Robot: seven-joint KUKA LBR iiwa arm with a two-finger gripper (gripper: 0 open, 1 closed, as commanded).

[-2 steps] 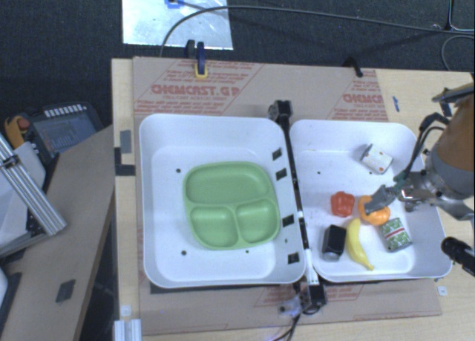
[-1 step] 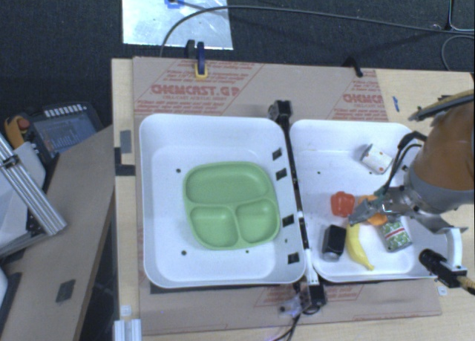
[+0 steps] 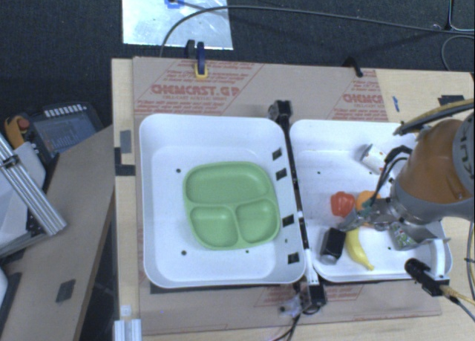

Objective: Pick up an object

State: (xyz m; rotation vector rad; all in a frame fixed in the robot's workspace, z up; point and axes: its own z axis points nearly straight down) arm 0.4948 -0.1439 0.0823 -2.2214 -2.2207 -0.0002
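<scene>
The claw (image 3: pixel 361 218) (its opening I cannot tell) hovers just above the banana (image 3: pixel 359 248), which lies lengthwise toward the bin's (image 3: pixel 326 139) front.

- Floor (image 3: pixel 59 27): dark carpet across the top of the frame and down the left side.
- Metal plate (image 3: pixel 177 4): a shiny sheet lying on the floor at upper centre, with a blue piece of tape on it.
- Cables (image 3: pixel 334 16): thin dark leads curving over the floor from the plate towards the upper right.
- Desk (image 3: pixel 223 83): pale wood, topped with printed brown cardboard.
- Control pendant (image 3: pixel 63 133): at left edge, beside an aluminium rail (image 3: pixel 30 191).
</scene>
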